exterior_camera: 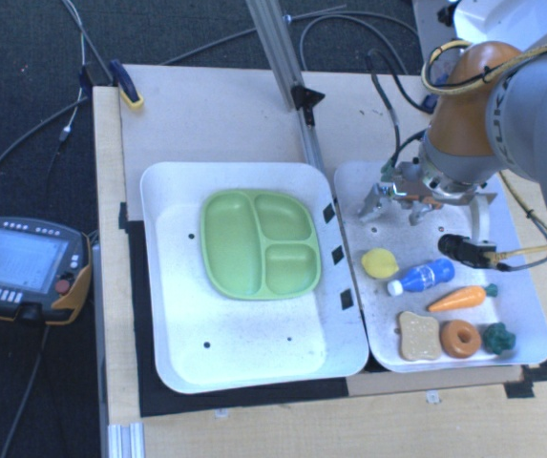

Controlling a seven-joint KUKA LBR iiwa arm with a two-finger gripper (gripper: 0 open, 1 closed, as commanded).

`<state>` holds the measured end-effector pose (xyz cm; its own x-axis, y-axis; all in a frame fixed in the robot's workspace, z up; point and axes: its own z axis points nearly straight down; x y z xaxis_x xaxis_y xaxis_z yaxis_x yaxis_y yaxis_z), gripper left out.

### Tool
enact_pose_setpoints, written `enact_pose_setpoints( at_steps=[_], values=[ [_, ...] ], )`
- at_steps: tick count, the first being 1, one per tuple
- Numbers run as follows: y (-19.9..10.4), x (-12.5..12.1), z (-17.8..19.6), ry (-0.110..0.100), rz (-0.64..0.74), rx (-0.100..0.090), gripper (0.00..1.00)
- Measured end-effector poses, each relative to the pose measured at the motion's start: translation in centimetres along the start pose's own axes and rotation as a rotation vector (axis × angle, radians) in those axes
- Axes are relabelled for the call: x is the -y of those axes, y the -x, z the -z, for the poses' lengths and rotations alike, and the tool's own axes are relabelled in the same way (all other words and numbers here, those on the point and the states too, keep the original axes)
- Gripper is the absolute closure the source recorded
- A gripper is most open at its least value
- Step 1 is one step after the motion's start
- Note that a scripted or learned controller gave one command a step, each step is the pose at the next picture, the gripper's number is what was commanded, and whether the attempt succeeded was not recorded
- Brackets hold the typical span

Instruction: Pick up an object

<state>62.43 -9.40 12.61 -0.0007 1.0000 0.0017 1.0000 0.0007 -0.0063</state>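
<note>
1. The candidate objects all lie in the right bin [538,305]: a yellow lemon-like piece [380,263], a blue bottle [424,278] just to its right, an orange carrot [457,299] beyond the bottle, and nearer the bin's front edge a slice of toast [418,336], a donut [461,338] and a small dark-green piece [497,337] in a row.
2. None of these is lifted; each rests on the bin floor, so as I judge it the pick is not yet made.
3. The gripper [399,201] hangs over the back of the right bin, behind the lemon-like piece and apart from it. Its metal fingers [372,204] look spread, with nothing between them.
4. What is left (the whole task, in effect): come down on one object, close on it and raise it.
5. Left of the right bin sits the left bin [173,351], bearing a green divided plate [260,243].
6. Far left of both bins, off the bench, lies a teach pendant [27,270]; its screen is lit but too small to read. No brand or label is legible anywhere, the bottle included.
</note>
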Motion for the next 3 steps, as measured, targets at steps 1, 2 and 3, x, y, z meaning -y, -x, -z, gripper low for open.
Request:
enact_pose_setpoints(
  at_steps=[1, 2, 3],
  values=[
    [0.0, -0.2, 1.5, 0.008, -0.001, 0.001, 1.0],
    [0.3, -0.1, 5.9, 0.011, -0.001, 0.002, 1.0],
    [0.3, -0.2, 10.4, 0.013, 0.0, 0.002, 1.0]
  ],
)
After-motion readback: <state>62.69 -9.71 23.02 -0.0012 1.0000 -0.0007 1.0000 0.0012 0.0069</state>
